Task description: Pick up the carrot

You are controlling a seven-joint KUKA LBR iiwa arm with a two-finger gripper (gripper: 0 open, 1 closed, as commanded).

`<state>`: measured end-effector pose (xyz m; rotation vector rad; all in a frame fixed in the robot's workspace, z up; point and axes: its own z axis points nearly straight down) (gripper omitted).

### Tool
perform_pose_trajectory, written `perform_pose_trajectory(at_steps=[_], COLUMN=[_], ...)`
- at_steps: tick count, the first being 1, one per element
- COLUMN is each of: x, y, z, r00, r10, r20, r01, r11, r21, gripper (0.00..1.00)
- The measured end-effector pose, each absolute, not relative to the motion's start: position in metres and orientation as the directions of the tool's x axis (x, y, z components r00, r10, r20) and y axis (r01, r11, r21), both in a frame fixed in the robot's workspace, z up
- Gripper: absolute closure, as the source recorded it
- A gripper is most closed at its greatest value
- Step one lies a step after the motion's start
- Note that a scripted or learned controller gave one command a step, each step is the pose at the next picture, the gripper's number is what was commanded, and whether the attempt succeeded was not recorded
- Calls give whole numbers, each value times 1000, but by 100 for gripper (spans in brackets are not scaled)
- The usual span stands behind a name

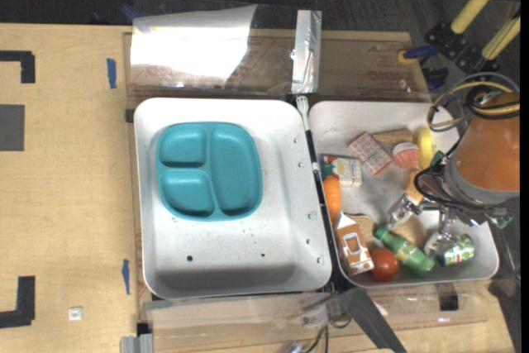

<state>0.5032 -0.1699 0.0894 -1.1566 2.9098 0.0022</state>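
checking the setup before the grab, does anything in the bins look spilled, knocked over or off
Nothing looks spilled or broken. The right bin is simply crowded: the carrot lies against its left wall, with small cartons, a green bottle and a tomato jumbled close by. The teal divided plate sits flat in the left bin.

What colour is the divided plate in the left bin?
Teal; the divided plate shows in the camera view.
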Motion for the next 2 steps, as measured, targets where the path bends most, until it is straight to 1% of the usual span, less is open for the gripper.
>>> perform_pose_trajectory(at_steps=[1, 2], x=[499, 503], y=[-170, -168], z=[89, 102], r00=[-740, -739], r10=[-673, -674], r20=[-13, -20], r01=[-672, -674], r11=[740, 739], r21=[-8, -16], gripper=[0, 100])
